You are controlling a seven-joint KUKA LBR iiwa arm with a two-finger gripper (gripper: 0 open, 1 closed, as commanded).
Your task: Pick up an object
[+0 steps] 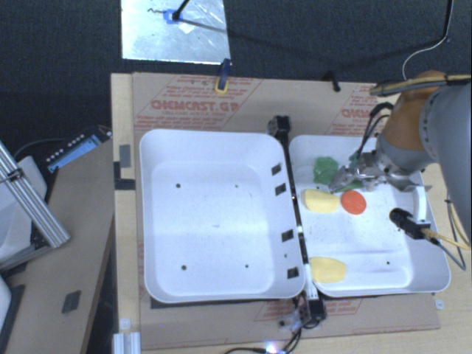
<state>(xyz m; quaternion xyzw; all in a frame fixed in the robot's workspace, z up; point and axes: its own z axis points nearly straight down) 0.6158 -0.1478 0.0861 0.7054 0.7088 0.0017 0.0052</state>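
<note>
You can count two white bins, a left bin point(214, 220) and a right bin point(369, 242), and four small things: two yellow lumps, a first lump point(321, 200) and a second lump point(328, 269), one green thing point(325, 169) and one red ball point(354, 203).

The left bin point(214, 231) and right bin point(369, 260) look like smooth white plastic with a soft gloss. The upper yellow lump point(321, 200) looks smooth and matt. Beneath the 2 bins lies matt brown cardboard point(192, 103). At the upper left, a metallic sheet point(175, 21) shines against rough dark carpet point(59, 50).
</note>
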